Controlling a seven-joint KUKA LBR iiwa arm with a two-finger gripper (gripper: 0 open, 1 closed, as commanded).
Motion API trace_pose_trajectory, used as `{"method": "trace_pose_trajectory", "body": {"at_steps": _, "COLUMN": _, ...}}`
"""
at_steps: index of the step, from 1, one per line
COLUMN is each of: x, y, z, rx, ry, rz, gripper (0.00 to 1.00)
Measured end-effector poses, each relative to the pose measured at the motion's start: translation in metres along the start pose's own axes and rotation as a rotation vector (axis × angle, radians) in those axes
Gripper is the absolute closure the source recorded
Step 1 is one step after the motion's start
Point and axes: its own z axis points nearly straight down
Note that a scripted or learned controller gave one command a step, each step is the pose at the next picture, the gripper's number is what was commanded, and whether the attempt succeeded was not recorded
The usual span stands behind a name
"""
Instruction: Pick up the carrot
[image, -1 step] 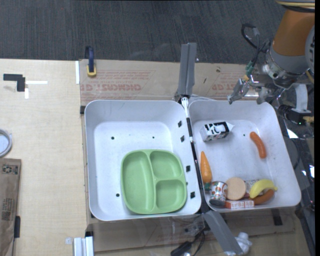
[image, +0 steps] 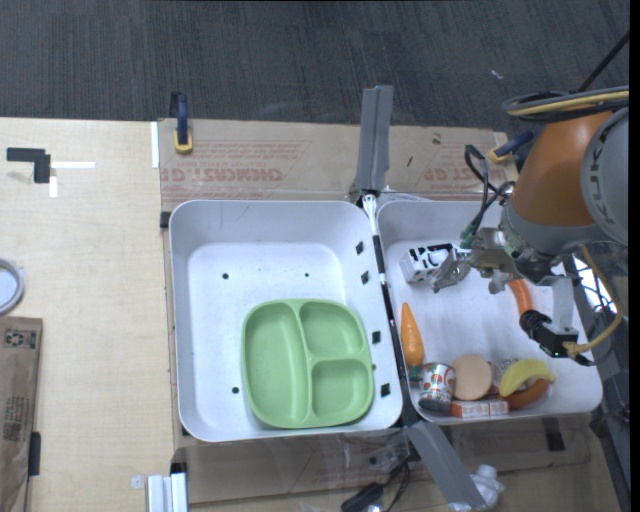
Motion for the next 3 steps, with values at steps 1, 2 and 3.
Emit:
{"method": "trace_pose_trajectory", "body": {"at_steps": 1, "x": -0.051, "y": 0.059, "z": -0.03, "rx": -0.003, "ry": -0.001, "rz": 0.123, "gripper": 0.0}}
{"method": "trace_pose_trajectory", "body": {"at_steps": 2, "x": -0.046, "y": 0.039, "z": -0.051, "rx": -0.002, "ry": 0.0, "rz": 0.268, "gripper": 0.0}}
{"method": "trace_pose_trajectory", "body": {"at_steps": 3, "x": -0.037, "y": -0.019, "z": 0.065, "rx": -0.001, "ry": 0.001, "rz": 0.28, "gripper": 0.0}}
